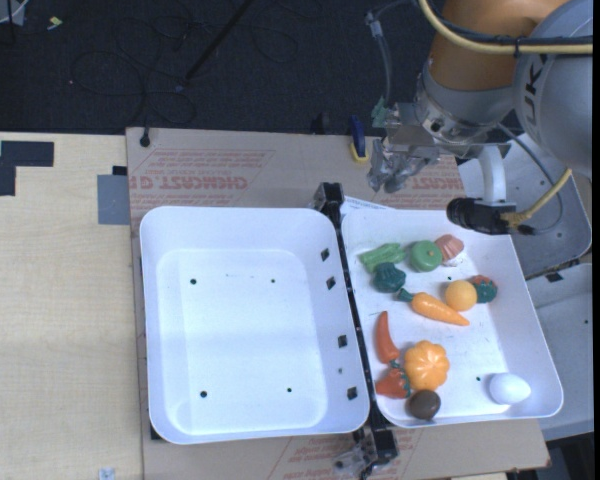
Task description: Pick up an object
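Above, hand (390, 175) is hovering w/ nothing between its fingers, over far rim of right bin (536, 338); grip state unclear.

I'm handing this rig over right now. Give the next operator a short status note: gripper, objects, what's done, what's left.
Gripper: raised above the far edge of the right bin, nothing visible between its fingers; open or shut unclear.
Objects: all in the right bin, including carrot, orange pumpkin, white egg, red chili and green pieces.
Done: nothing picked yet.
Left: descend, grasp one object, lift.
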You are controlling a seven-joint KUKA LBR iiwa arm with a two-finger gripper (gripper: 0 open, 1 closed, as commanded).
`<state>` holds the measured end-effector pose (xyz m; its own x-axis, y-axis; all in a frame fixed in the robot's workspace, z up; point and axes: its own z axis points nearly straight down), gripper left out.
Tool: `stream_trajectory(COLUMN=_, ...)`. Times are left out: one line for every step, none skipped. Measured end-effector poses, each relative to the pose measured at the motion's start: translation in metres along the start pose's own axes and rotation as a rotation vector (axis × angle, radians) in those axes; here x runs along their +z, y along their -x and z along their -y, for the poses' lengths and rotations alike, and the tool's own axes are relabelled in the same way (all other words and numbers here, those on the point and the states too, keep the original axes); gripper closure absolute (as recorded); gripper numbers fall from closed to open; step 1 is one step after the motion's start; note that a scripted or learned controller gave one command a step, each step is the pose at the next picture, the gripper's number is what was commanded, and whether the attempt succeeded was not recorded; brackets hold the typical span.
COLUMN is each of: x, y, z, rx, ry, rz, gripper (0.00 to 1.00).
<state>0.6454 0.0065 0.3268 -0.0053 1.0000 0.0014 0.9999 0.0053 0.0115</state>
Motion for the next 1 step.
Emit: stream_trajectory(x=0.1451, y=-0.042, z=0.0041, rx=0.003, ry=-0.019, rz=0.001, gripper=1.0)
